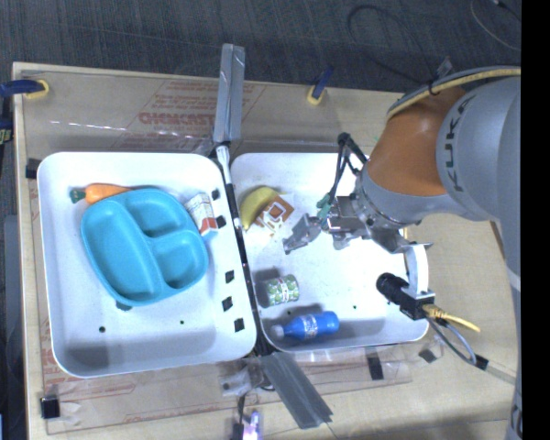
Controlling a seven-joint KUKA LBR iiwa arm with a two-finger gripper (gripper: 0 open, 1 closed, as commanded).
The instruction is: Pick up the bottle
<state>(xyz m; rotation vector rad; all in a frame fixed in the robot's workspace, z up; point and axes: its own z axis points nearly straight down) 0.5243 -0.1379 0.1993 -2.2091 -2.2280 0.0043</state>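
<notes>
The blue bottle [310,325] lies on its side near the front wall of the right bin [385,168]. My gripper [322,236] hangs over the middle of that bin, well behind the bottle and apart from it, just right of a small brown and white carton [275,214]. Its fingers [300,236] look spread, with nothing between them, so it is open.
A green can [280,290] lies just behind the bottle, and a banana [255,202] sits at the bin's back left. The left bin [64,337] holds a blue divided tray [145,244], a carrot [103,192] and a small red-labelled container [200,214].
</notes>
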